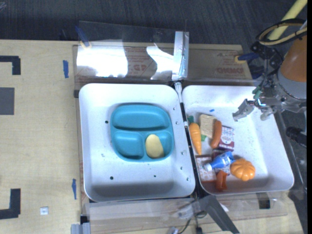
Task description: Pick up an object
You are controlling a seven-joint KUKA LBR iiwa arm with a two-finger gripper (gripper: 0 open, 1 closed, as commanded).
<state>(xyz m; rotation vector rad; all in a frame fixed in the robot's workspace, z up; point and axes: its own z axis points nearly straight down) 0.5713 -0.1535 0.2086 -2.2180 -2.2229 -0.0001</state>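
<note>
Hovering over the right bin's (pixel 273 130) upper right part, the hand (pixel 253 110) has its fingers spread apart, gripping nothing. Toy food lies below-left: a carrot (pixel 195 137), a hot dog (pixel 216 133) and a small pumpkin (pixel 243 169). The left bin's (pixel 92 145) blue tray (pixel 136 126) carries 1 yellow lemon (pixel 154 146).

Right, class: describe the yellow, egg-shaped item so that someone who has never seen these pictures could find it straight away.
Start with the left white bin, which holds a blue divided tray. In the tray's lower right compartment lies the pale yellow, egg-shaped item, like a small potato or lemon. It lies alone there, whereas the carrot, the orange pumpkin and the rest are crowded in the right bin.
</note>
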